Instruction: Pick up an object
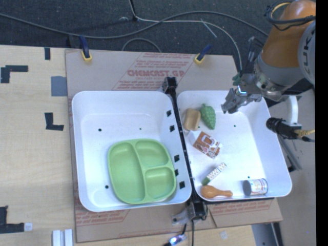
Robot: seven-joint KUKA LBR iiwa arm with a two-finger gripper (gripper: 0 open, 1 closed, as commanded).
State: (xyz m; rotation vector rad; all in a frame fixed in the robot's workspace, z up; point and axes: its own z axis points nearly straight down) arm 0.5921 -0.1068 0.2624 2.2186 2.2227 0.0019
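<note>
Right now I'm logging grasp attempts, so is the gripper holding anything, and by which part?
Nothing shows between its fingers. The gripper hangs over the right bin, apart from the green object beside it.

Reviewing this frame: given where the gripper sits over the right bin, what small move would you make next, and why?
Probably shift the gripper toward the view's left and lower it over the green leafy item. The gripper hangs above the right bin near its far edge with nothing visibly held, and that item looks like the closest object, lying beside a tan piece.
</note>
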